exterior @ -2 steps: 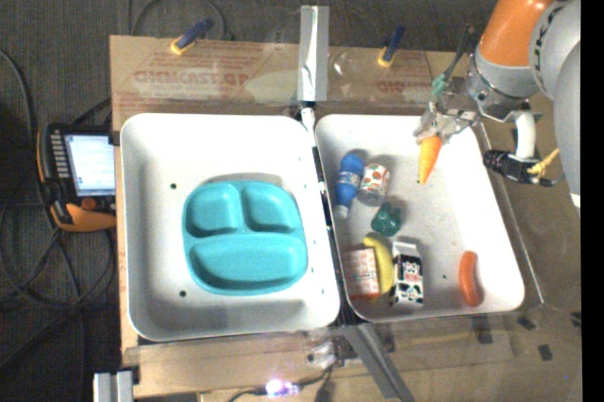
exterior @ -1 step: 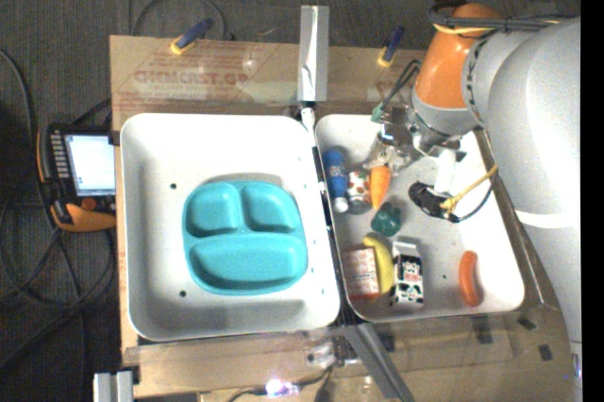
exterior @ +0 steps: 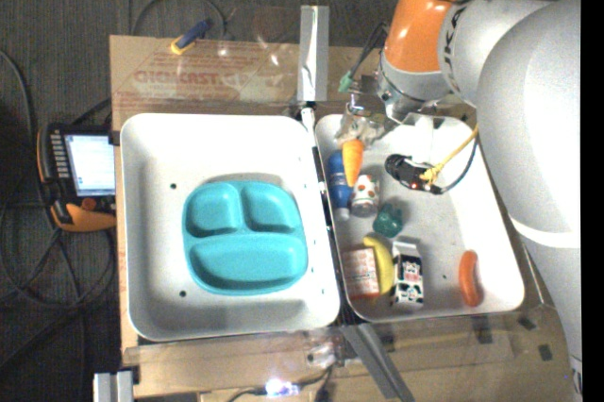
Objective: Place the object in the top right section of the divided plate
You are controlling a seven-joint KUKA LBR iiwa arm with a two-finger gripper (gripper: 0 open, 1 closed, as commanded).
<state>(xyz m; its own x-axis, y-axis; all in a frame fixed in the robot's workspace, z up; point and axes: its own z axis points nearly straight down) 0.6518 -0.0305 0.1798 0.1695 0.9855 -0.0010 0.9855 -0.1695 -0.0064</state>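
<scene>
**Plate bare, object not yet lifted**

Dark carpet with loose cables all round, cardboard sheet under the table's far edge. Grey arm [exterior: 528,108] with orange band reaching in from the right, bulking over the right bin [exterior: 491,287]. Left bin [exterior: 142,230] carrying the teal divided plate [exterior: 247,236], all three sections bare, the top right section nearest the bins' shared wall.

Right bin crowded: orange carrot-shaped piece [exterior: 352,161] standing against a blue bottle [exterior: 335,183], small white can [exterior: 365,192] just beside, dark green lump [exterior: 388,221], yellow banana [exterior: 381,262], brown-labelled tin [exterior: 360,273], black-and-white carton [exterior: 408,279], orange capsule shape [exterior: 469,277] well apart near the right wall.

Hand [exterior: 361,125] low at the bin's far left corner, right above the carrot piece's upper end; opening of the hand hard to read from here, and nothing visibly gripped. Likely target that carrot piece, though not certain.

Judged progress: early. Nothing delivered; grasp, lift, carry across the wall and release all left.

Carrot piece's long axis roughly along the shared wall, thick end up towards the hand, narrow end down towards the can.
</scene>
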